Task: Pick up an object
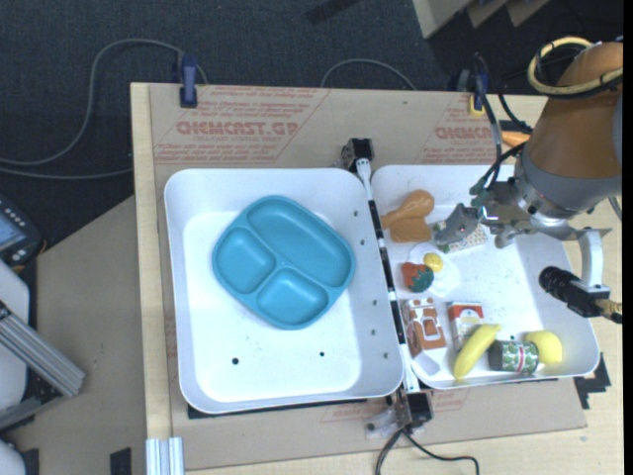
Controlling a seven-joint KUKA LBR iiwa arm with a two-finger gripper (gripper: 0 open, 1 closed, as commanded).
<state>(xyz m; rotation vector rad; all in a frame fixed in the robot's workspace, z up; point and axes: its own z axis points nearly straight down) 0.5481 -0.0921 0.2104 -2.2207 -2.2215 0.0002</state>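
So the grey arm with the orange band (579, 117) comes in from the right and hangs over the upper part of the right shallow white bin (579, 369). Its two-finger gripper (463, 228) sits low over the bin floor, just right of the tan plastic chicken drumstick (408, 216), which lies at the bin's upper left. Honestly I cannot tell if the gripper is clenched or released, and there's no object I can see caught in it

Rest of the stuff in that bin: a small toy with a yellow top and a green and red bottom (424, 270) sits below the drumstick, near the left wall. Further down there's a red and white carton (425, 326) and beside it a smaller red and white packet (465, 314). A yellow plastic banana (474, 349) lies tilted along the bottom edge, then a little can with a green label (516, 356), then a yellow lemon-like piece (545, 345) touching that can

Left shallow white bin (193, 364) has a blue three-compartment plastic plate (283, 261) lying flat in the middle
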